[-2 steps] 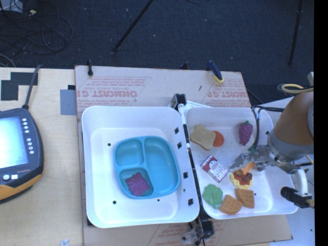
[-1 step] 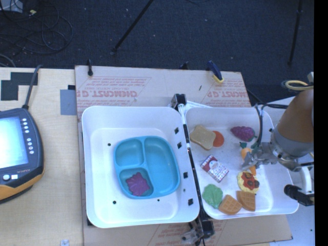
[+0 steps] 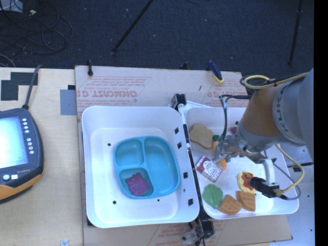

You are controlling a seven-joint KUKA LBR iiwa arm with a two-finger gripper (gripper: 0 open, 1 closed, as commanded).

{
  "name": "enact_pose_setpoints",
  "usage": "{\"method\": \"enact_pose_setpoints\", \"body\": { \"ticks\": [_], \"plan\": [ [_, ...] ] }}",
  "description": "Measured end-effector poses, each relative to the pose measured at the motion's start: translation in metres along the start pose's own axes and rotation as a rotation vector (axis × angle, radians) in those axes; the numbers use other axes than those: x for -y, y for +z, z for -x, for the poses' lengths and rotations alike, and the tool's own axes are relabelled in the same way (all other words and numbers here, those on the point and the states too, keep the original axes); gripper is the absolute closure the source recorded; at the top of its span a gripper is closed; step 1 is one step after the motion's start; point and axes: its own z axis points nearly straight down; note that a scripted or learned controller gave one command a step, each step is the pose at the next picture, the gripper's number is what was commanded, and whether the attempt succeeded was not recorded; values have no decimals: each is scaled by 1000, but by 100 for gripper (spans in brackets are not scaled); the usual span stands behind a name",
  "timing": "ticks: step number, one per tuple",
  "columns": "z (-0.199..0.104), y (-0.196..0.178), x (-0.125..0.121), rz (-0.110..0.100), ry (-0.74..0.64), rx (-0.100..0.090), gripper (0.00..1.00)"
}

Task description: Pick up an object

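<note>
bench (image 3: pixel 51 199): cardboard-topped, pendant (image 3: pixel 15 147) left | floor: dark, cables | bins (image 3: pixel 97 137): side by side | gripper (image 3: pixel 221 151): grip cannot be told

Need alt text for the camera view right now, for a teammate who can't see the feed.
The grey arm's gripper hangs low in the right bin, just above a red-and-white packet. Near it lie a tan bread-like piece, a green leaf-shaped item and two orange waffle-like pieces. The left bin holds a blue divided tray with a purple item in its front compartment.
</note>
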Motion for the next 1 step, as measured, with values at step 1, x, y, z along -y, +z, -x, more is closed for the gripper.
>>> {"method": "enact_pose_setpoints", "body": {
  "ticks": [1],
  "plan": [
    [-72,-105,14,3,-2,-3,100]
  ]
}}
